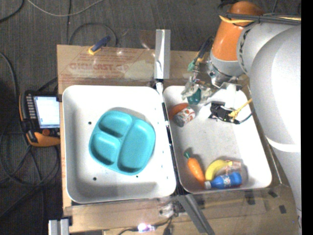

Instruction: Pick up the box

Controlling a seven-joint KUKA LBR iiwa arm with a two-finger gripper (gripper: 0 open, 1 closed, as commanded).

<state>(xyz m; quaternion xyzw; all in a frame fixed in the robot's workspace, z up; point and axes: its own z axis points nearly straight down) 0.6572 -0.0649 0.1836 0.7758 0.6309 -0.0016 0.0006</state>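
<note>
Fingers above right bin far corner, grip unclear (teal item there); box nearby.

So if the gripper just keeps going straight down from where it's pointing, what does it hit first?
Probably the small box lying tipped at the far-left end of the right bin. The gripper hangs just above and right of it, so it may catch the box's edge; depth is unclear.

A single fixed camera looks down from above the bench at a slant, far enough to take in both white bins (left bin, right bin) and surrounding floor.
</note>
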